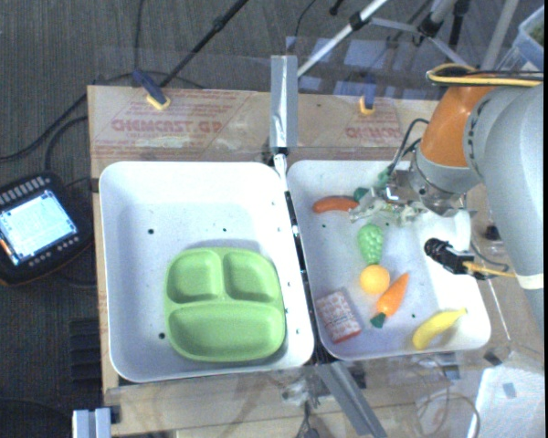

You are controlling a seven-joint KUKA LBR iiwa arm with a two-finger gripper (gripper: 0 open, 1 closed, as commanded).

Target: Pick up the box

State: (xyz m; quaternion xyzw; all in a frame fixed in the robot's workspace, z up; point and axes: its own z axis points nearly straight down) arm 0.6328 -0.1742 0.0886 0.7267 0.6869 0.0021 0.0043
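Both bins [128,245] are white; the divided tray [225,305] is light green; the box [337,315] is pale pink with red print; the carrot [392,299] orange, the banana [437,328] yellow, the grapes [372,242] green, the arm's band [452,130] orange.

This is a robotics lab or test cell, not anyone's home. Two white bins [119,245] sit on a bench with clamps [152,92] gripping its far edge, cables [91,126] trail across the dark carpet, and a handheld control pendant [27,226] with a lit screen lies on the floor to the left. Tripod legs and a metal pole [384,3] stand behind the bench, and plastic toy food [384,290] serves as test pieces.
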